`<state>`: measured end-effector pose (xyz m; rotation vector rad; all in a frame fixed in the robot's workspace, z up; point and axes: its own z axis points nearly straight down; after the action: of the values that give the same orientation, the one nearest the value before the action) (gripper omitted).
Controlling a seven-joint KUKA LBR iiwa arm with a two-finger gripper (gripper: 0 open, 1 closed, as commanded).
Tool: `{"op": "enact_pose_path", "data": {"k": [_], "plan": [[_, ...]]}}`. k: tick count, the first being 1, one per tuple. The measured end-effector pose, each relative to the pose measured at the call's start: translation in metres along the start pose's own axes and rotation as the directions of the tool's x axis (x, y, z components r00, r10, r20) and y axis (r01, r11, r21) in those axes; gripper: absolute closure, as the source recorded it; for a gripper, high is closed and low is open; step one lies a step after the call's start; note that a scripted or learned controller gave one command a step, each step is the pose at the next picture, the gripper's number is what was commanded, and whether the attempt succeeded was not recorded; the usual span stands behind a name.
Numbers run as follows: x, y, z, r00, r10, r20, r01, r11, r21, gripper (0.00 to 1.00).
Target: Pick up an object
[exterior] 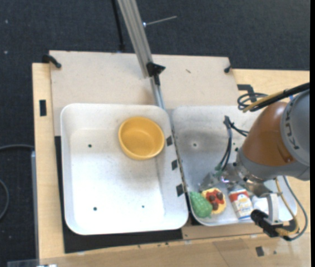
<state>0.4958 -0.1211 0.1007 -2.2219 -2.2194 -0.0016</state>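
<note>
- Looking down from the fixed camera, the arm (274, 143) reaches over the right bin (202, 132) from the right, its wrist hanging above that bin's near end, likely because the small things are crowded there.
- Whether the claw (227, 178) is spread or pressed together I cannot tell; the wrist body covers it, and nothing shows pinched.
- A green toy (200, 204) lies at the bin's near-left corner, long axis running roughly away from the camera, leaning left at its far end.
- Touching it to the right sits a yellow-and-red toy (214, 199), then a small red-and-white carton (241, 203), upright in the picture.
- A yellow bowl (141, 138) rests mouth-up in the left bin (90, 193), well apart from the arm.
</note>
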Motion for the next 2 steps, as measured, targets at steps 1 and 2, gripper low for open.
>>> {"op": "enact_pose_path", "data": {"k": [1,2], "plan": [[0.000,0.002,-0.011,1.000,0.004,-0.001,-0.004,1.000,-0.005,1.00],[-0.005,-0.003,-0.057,1.000,0.001,0.003,-0.001,1.000,-0.006,1.00]]}}
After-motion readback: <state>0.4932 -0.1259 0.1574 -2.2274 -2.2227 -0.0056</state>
